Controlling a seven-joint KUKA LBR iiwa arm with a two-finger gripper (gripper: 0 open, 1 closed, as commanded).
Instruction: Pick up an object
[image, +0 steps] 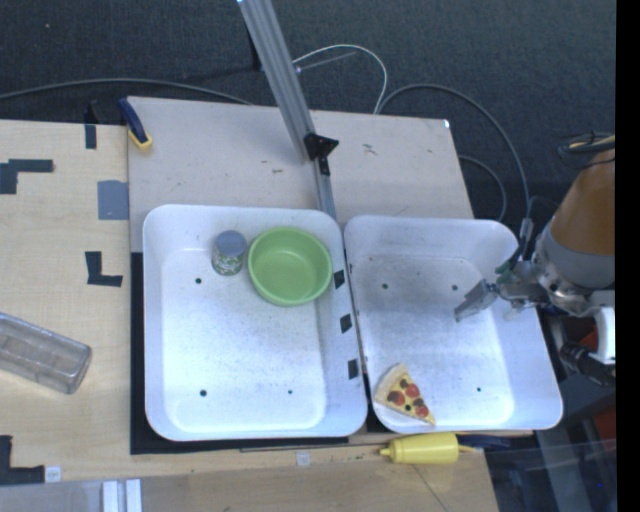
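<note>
Claw (478, 303): you cannot tell its state; it hovers over the right bin (520, 405), gripping nothing visible. Pizza slice (404, 393) lies at that bin's near-left corner, well apart. Green bowl (289, 265) touches a small can (229, 252) in the left bin (170, 400). Yellow bottle (420, 449) lies outside.

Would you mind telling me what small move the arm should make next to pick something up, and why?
Probably swing the gripper toward the near corner of the right bin, to hang over the pizza slice. The gripper sits above the bin's far right side with bare floor under it, and the slice is the closest thing; the green bowl and small can lie in the left bin.
</note>
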